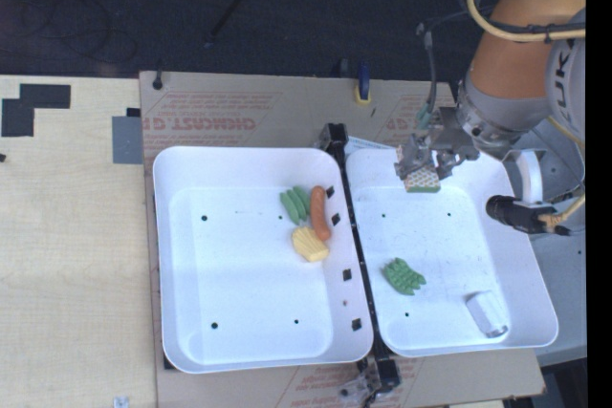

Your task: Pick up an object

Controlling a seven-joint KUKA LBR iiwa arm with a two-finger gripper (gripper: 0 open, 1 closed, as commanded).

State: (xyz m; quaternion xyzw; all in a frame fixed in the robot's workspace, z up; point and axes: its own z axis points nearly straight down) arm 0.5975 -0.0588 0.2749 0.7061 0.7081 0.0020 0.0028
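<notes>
Two white bins sit side by side on the table. The jaws (422, 169) hang above the right bin's (535, 301) far-left corner, closed on a small tan waffle-textured object (422, 180). Below lie a green ridged piece (404, 276) and a pale cylinder (486, 311). The left bin (191, 301) contains green (295, 203), orange (318, 211) and yellow (310, 245) pieces.

My bench (67, 253) is of pale wood. On it lies a brown cardboard sheet (249, 115) with red print, and on the sheet stand two white bins, the left bin (182, 320) touching the right bin (521, 325).
</notes>
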